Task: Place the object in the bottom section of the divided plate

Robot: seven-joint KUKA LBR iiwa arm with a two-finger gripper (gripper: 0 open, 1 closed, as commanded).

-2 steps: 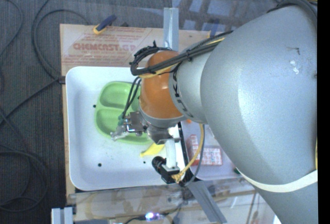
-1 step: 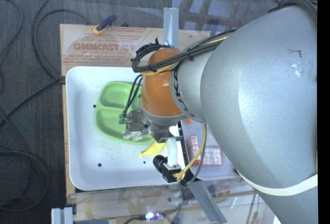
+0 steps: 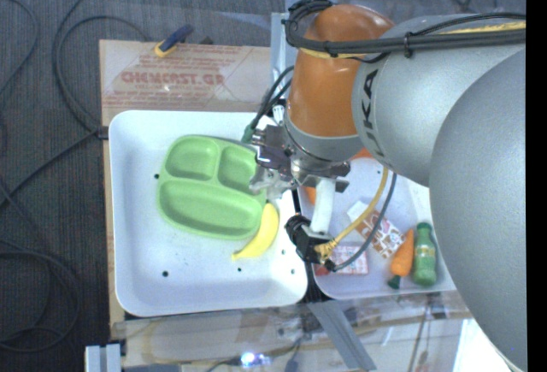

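Note:
A light green divided plate [image 3: 209, 186] lies in the left white bin [image 3: 137, 276], with two small sections at its far side and one large section at its near side. All its sections look bare. A yellow banana [image 3: 261, 235] rests on the bin floor, touching the plate's near right rim. My gripper [image 3: 267, 180] hangs under the orange-banded wrist at the plate's right edge, just above the banana's upper end. The wrist hides much of it, and I see nothing held in it.
The right bin [image 3: 376, 285] holds a carrot [image 3: 402, 255], a green bottle [image 3: 424, 255] and a red-and-white packet [image 3: 355, 255]. The big grey arm covers most of that bin. A wooden board [image 3: 171, 79] lies beyond the left bin.

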